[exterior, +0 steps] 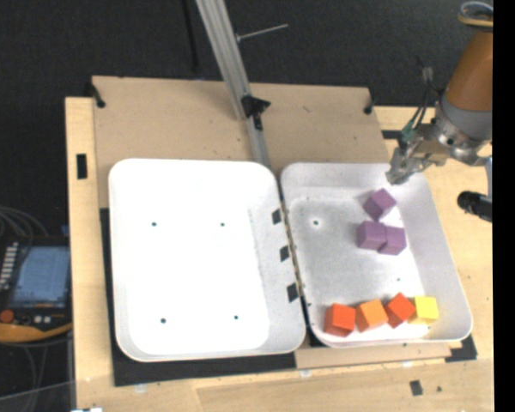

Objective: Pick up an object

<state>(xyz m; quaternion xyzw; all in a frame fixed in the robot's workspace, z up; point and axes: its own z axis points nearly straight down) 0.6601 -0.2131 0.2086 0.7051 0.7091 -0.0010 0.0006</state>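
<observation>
In the right bin (326, 187) lie three purple blocks: one (379, 203) near the far side, two more (371, 234) (394, 240) touching just below it. Along the near rim sits a row of blocks: red-orange (340, 318), orange (372, 314), red (401, 308) and yellow (426, 307). My gripper (398, 173) hangs over the bin's far right corner, just up and right of the top purple block. Nothing shows between its fingers.
The left bin (197, 256) sits beside the right one, joined by black clips (285, 251). A metal pole (232, 63) slants up from the far edge between the bins. A pendant with a screen (34, 281) lies off the bench at left.
</observation>
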